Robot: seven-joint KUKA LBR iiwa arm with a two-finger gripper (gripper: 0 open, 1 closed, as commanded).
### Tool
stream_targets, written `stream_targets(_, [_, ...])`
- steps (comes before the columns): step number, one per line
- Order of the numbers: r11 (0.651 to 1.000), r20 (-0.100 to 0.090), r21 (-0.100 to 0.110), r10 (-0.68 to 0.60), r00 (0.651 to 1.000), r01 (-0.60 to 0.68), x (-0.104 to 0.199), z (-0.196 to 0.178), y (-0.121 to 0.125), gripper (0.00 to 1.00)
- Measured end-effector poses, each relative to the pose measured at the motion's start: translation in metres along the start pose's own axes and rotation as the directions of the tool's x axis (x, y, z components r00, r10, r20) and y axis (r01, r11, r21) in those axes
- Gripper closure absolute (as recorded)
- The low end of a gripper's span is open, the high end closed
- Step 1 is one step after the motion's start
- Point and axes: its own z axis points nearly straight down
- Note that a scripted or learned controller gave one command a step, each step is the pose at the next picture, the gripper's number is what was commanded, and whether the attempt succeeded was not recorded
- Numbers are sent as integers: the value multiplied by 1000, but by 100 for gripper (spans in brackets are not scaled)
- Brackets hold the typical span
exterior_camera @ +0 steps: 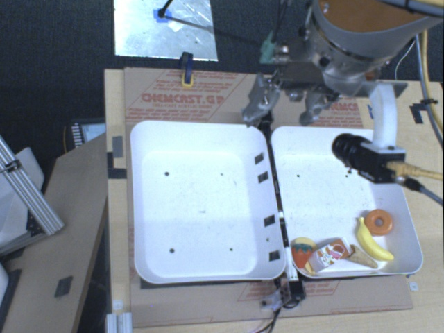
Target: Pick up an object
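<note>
The things to pick from all lie in the near right corner of the right bin (326, 186): a yellow banana (372, 242), an orange ring (379, 220) touching the banana's upper end, a small red and white packet (330, 254), a red and orange fruit (303, 250) against the bin's near left wall, and a tan wedge (362, 258) tucked between packet and banana; they look like toy food, so I would judge them light, stiff enough to hold their shape and rather smooth, liable to skid on the white plastic; the banana seems the best choice, taken across its middle where the curve is thickest and there is bare floor on its right side; the packet looks flat and harder to get under; the left bin (194, 200) sits just beside, on the cardboard-covered surface (208, 92); the gripper (284, 109) hangs over the far edge where the two bins meet, well apart from the pile, its jaws spread open with nothing between them.
</note>
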Motion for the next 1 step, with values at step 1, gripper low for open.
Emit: stream_targets(1, [1000,-1,-1,-4,1000,4,69,1,15,0])
